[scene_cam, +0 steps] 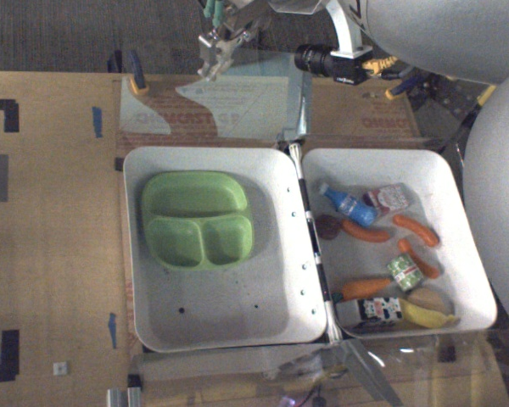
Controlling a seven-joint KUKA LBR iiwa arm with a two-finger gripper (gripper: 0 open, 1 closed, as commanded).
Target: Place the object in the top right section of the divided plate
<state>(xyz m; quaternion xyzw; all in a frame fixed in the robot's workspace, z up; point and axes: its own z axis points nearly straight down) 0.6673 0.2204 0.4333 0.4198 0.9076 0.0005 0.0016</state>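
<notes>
The green divided plate lies in the left white bin, toward its upper left. It has one long section across the top and two smaller ones below. My gripper hangs high above the bench, beyond the far edge of the left bin, well away from the plate. It is open with nothing between its fingers. The right bin holds loose objects: a blue bottle, a pink packet, a dark plum, a green carton and a banana.
Several orange carrot-like pieces and a black-and-white carton also lie in the right bin. A clear sheet over cardboard sits behind the bins. The arm's grey body looms over the top right.
</notes>
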